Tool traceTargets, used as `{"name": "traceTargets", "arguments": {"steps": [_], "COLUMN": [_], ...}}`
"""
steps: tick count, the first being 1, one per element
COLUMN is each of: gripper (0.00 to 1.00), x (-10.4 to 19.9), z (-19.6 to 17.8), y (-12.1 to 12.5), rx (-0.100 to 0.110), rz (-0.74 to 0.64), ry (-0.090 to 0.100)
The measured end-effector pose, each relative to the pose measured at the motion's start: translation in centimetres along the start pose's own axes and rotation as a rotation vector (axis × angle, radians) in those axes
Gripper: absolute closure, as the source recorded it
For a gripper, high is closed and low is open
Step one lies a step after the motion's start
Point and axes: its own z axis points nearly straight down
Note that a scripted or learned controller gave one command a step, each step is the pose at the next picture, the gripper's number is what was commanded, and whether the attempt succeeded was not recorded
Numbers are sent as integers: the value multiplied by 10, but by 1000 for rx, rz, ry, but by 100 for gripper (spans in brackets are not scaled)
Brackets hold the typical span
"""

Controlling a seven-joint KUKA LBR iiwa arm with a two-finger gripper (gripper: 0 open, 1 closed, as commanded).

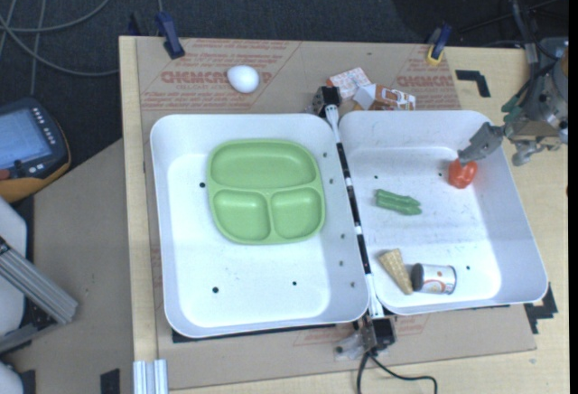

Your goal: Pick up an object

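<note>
The right bin (506,229) holds a small red object (462,173) near its far right side, a green pickle-shaped piece (397,201) in the middle, and a tan cone (394,267) beside a small can (433,278) lying near the front wall. My gripper (476,148) reaches in from the right edge and hangs just above and to the right of the red object, close to it or touching it. Nothing is visibly lifted off the bin floor.
A green divided plate (266,189) lies in the left bin (181,275). On the cardboard behind the bins rest a white egg-shaped object (242,78) and some small packets (370,92). Blue clamps (168,33) grip the back edge.
</note>
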Motion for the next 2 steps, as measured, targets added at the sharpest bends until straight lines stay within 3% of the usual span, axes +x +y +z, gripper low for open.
{"name": "traceTargets", "arguments": {"steps": [1, 2], "gripper": [0, 0], "x": [-29, 10], "z": [166, 177], "y": [66, 45], "rx": [1, 1], "rz": [0, -1], "ry": [0, 0]}}
